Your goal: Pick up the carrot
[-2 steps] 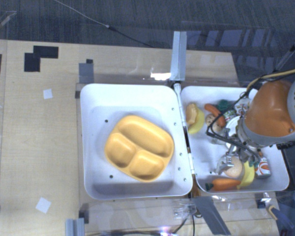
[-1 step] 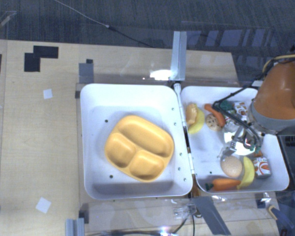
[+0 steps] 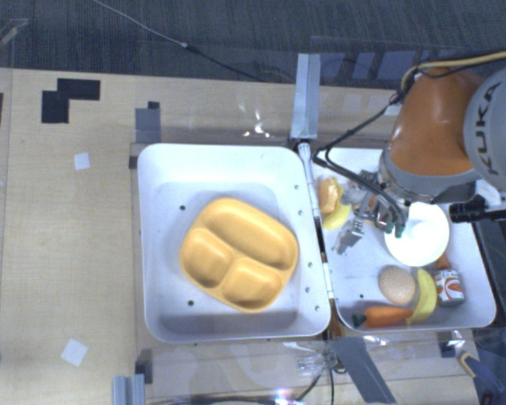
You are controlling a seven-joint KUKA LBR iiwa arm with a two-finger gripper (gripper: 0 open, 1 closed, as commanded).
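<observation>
The carrot (image 3: 386,315) lies at about five o'clock from the gripper (image 3: 351,236), long axis running three-to-nine along the right bin's (image 3: 482,309) near wall; whether the gripper is spread or closed I cannot tell.

Pale wood counter (image 3: 59,251) under me, light grain, glare spots near its far edge. Black L-shaped marker (image 3: 67,98) at far left corner; small white paper squares (image 3: 83,161) on left side. Dark grey ribbed floor (image 3: 194,15) beyond far edge, thin cable (image 3: 118,13) crossing it. Grey metal post (image 3: 306,95) at far edge, middle.
</observation>
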